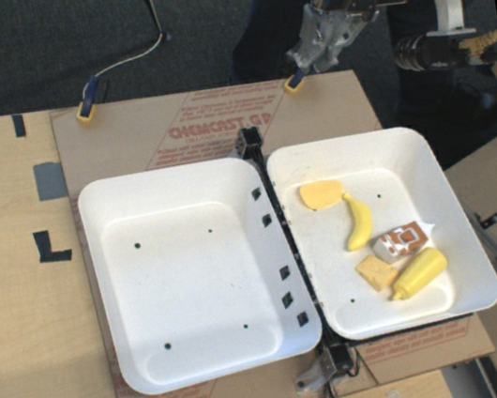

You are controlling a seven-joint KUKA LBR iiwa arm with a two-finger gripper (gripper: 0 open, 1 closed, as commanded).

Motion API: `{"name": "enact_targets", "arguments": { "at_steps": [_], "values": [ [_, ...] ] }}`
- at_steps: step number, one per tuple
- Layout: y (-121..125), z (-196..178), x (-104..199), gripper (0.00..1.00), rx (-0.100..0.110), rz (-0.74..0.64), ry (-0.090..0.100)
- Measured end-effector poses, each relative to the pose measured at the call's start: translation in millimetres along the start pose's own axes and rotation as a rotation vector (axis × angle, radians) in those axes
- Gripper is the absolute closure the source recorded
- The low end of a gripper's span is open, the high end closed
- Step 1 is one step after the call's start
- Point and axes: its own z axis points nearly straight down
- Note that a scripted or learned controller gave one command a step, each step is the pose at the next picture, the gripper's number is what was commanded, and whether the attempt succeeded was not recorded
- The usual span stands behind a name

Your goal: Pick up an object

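The right bin [411, 147] holds several objects. A flat yellow disc [321, 194] lies near its back left. A banana [358, 221] lies just in front of it. Further forward sit a small brown-and-white packet [401, 241], a tan block [376, 272] and a yellow mustard-like bottle [419, 273]. My gripper [323, 40] hangs high above the bench, beyond the back edge of the right bin, well apart from all of these. Nothing shows between its fingers.
The left bin [97, 206] lies beside the right one, joined by a black hinge strip [279, 235]. Both rest on a cardboard sheet [207, 124] held by yellow clamps [90, 101]. A cable [149, 11] runs across the dark floor behind.
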Motion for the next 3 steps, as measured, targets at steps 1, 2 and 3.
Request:
{"name": "enact_targets", "arguments": {
  "at_steps": [1, 2, 3],
  "values": [
    [-11, -33, -26, 1.00, 0.004, 0.002, 0.000],
    [-11, -30, -25, 0.00, 0.008, 0.001, 0.000],
    [2, 297, -66, 0.00, 0.022, 0.002, 0.000]
  ]
}}
